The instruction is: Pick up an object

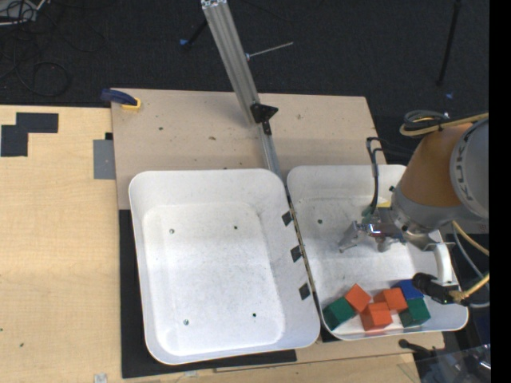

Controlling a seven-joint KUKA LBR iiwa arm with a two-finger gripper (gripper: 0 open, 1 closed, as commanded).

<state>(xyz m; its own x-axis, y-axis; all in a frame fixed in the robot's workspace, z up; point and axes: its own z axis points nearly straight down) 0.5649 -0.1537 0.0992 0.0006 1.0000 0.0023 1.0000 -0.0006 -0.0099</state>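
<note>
Several blocks (378, 306) crowd the right bin's (335, 190) near corner, so the gripper (357, 234), fingers spread and holding nothing, hangs above bare floor, short of them.

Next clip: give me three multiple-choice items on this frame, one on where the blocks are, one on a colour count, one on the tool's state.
1. Where do the blocks lie?
A. left bin, centre
B. right bin, near corner
C. on the bench outside the bins

2. How many orange blocks show?
A. one
B. three
C. six

3. How does the tool stand relative to the blocks?
A. apart from them, over bare floor of the right bin
B. resting on them
C. over the left bin

Key: 1 B, they cluster at that bin's near edge. 2 B, three orange tops sit among green and blue ones. 3 A, bare white floor separates tool and blocks.
</note>
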